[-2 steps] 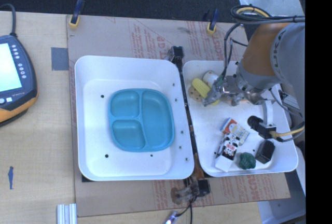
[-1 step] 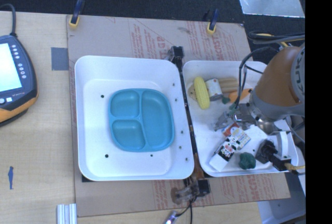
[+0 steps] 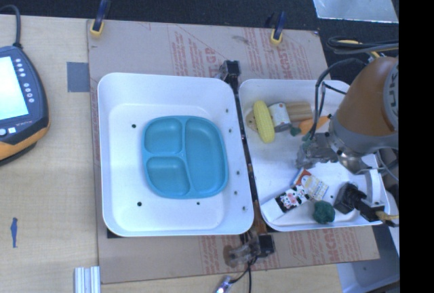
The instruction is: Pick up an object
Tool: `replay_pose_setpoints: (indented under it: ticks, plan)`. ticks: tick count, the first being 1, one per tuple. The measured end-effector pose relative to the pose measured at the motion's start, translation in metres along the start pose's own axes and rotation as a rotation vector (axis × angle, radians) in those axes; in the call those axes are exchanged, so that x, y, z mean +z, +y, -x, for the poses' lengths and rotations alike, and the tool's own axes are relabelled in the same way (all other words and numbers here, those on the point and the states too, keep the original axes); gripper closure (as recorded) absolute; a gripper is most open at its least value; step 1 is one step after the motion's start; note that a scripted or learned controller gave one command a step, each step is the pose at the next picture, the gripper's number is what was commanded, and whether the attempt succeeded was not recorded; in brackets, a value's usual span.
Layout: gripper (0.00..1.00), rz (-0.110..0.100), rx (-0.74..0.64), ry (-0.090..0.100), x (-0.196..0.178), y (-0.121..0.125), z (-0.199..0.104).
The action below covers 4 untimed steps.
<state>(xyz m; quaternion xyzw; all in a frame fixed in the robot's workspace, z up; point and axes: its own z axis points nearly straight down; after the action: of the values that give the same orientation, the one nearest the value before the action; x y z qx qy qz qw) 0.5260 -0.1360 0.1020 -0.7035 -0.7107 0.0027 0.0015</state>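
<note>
Where dark floor begins, cardboard-covered bench (image 3: 203, 47).

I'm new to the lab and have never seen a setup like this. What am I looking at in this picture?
One camera looks down at a slant on a bench. The grey arm with the orange band reaches in from the right; that is the robot. Its gripper hangs low over the right white bin, and I cannot tell if anything is held. That bin holds a toy corn cob, a small cow-print carton, a dark green lump and other bits. The left bin holds a blue divided plate. A handheld control pad lies at the far left.
</note>
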Motion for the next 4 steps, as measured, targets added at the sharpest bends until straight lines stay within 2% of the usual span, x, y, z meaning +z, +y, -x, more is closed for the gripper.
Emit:
replay_pose_setpoints:
  ticks: [1, 2, 3, 4]
  plan:
    - [1.00, 0.006, 0.005, 0.002, -0.129, 0.021, -0.050]
    - [0.00, 0.004, 0.006, 0.002, -0.128, 0.021, -0.049]
    - [0.00, 0.002, 0.006, 0.002, -0.090, 0.111, -0.071]
    - [0.00, 0.001, 0.006, 0.002, -0.090, 0.101, -0.088]
